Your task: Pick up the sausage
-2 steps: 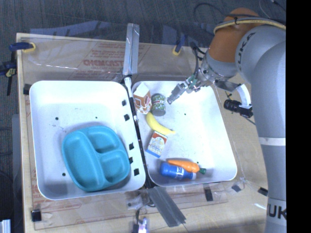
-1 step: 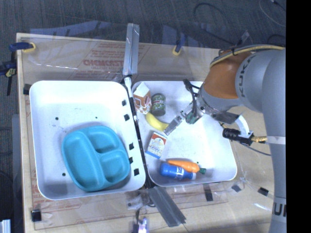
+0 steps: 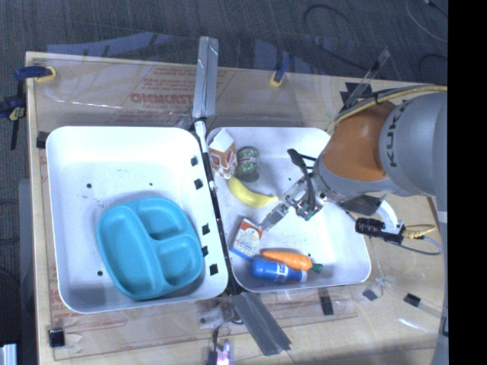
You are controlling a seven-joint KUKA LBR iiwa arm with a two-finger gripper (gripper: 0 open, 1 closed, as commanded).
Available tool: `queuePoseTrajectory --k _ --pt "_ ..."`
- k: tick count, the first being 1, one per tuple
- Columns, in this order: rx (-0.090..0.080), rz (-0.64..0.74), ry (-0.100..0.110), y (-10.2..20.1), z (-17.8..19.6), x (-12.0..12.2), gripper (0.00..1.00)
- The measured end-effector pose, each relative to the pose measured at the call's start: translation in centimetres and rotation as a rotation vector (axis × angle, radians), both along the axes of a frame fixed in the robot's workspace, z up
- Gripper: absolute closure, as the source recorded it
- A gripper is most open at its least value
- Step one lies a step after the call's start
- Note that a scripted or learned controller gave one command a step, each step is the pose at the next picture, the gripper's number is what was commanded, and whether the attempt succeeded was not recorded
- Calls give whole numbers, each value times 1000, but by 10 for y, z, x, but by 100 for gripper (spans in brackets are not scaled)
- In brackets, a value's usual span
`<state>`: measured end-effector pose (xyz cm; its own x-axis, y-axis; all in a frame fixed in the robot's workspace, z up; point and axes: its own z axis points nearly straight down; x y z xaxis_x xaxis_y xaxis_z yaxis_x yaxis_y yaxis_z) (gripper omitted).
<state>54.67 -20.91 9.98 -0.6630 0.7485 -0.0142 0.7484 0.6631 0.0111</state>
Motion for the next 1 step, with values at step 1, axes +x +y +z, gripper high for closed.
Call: queuePoseTrajectory --k 1 --pt "1 -11 6 62 -2 -46 0"
